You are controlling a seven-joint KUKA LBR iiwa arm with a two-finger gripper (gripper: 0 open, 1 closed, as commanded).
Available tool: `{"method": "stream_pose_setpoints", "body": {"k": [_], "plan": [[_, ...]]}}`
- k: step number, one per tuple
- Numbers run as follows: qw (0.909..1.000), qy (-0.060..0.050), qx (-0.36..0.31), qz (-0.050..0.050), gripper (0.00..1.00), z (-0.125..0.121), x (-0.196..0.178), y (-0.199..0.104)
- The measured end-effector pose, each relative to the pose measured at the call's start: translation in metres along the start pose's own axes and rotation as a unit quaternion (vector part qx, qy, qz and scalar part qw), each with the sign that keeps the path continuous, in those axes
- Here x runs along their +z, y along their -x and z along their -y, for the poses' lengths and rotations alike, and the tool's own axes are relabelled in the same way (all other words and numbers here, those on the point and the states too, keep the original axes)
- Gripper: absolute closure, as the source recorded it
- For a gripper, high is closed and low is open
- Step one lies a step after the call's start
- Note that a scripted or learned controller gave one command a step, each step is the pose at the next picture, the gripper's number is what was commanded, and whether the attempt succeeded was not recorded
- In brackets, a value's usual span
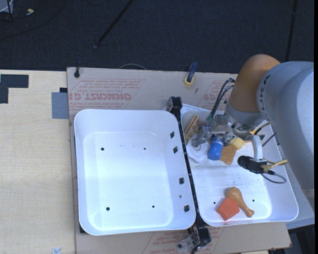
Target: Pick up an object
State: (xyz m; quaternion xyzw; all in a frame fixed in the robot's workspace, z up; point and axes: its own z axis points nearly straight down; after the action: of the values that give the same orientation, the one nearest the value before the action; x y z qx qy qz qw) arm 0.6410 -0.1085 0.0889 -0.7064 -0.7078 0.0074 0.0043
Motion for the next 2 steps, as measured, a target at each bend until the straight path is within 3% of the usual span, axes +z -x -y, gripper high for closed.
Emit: {"method": "stream_pose_setpoints", "body": {"k": [1, 2], "plan": [[0.9999, 0.011, 0.004, 0.001, 0.00, 0.054, -0.001, -0.023], [1.0000, 0.008, 0.003, -0.002, 0.00, 0.086, 0.001, 0.025]]}}
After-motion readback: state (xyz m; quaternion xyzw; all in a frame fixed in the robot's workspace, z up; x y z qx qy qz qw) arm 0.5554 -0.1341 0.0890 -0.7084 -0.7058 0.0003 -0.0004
